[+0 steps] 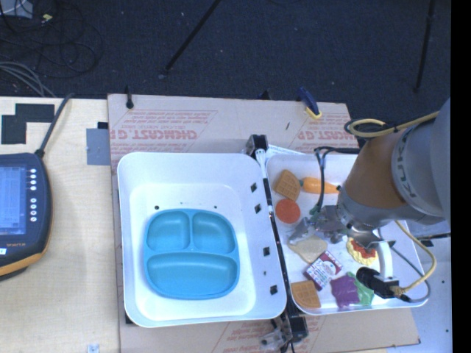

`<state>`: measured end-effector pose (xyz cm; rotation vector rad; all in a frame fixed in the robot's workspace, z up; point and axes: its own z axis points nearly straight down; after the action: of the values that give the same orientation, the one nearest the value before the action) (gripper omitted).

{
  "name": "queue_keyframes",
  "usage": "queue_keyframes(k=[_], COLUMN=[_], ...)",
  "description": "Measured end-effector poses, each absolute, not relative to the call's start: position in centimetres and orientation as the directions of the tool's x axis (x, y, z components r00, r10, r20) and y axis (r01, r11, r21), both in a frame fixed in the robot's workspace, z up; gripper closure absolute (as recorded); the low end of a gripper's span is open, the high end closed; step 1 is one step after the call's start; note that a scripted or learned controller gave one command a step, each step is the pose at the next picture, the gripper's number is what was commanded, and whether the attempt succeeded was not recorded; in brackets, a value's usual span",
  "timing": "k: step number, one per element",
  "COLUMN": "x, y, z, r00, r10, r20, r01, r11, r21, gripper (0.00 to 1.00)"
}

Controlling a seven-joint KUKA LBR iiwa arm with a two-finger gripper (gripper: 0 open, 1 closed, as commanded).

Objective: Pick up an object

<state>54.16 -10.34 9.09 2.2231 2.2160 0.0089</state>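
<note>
Camera view: reversed red lettering (163, 133) on cardboard sheet (221, 120) under bins.

- Two white bins: left bin (132, 197), right bin (283, 160)
- One blue divided plate (191, 254)
- Two waffle-like crackers (288, 185) (305, 294)
- One orange carrot (321, 186)
- One red disc (288, 212)
- One purple piece (343, 290)
- One red-white packet (322, 271)

robotics lab, going by the cardboard-topped bench (221, 123) bearing two white bins (132, 190) of toy food, a teach pendant (18, 204) lying at the left, loose cables (44, 43) and stand legs (199, 28) across dark carpet behind, and grey arm (412, 175) reaching in.
</note>
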Motion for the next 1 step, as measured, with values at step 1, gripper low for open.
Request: queue_keyframes(k=[1], x=[56.67], y=[-10.91], z=[9.17], r00=[-0.001], r10=[1.0], r20=[0.003], r01=[1.0], r11=[0.001], r21=[0.001], gripper=[0.0])
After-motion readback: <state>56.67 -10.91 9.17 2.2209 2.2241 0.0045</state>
